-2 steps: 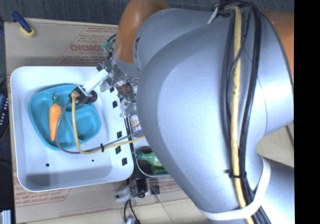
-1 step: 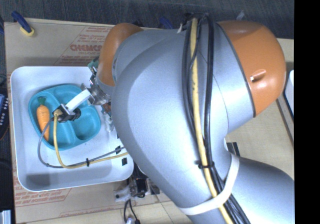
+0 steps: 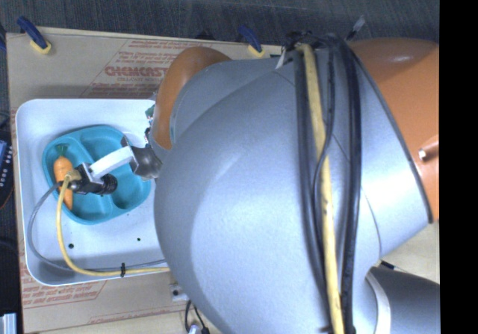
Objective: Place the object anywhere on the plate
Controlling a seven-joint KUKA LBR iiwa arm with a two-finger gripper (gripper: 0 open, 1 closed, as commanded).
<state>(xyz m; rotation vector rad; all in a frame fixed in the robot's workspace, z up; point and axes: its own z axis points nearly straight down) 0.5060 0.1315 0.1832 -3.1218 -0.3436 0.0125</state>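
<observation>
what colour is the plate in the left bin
Blue, leaning teal. The plate shows best in the camera view.

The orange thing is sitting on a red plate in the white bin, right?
Not quite. The plate is blue, not red, as the camera view shows. The orange thing does sit on it, in the white bin.

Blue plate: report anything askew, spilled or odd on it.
Nothing stands out. The blue plate lies flat in the white bin, and the orange object rests on it near its left rim.
</observation>
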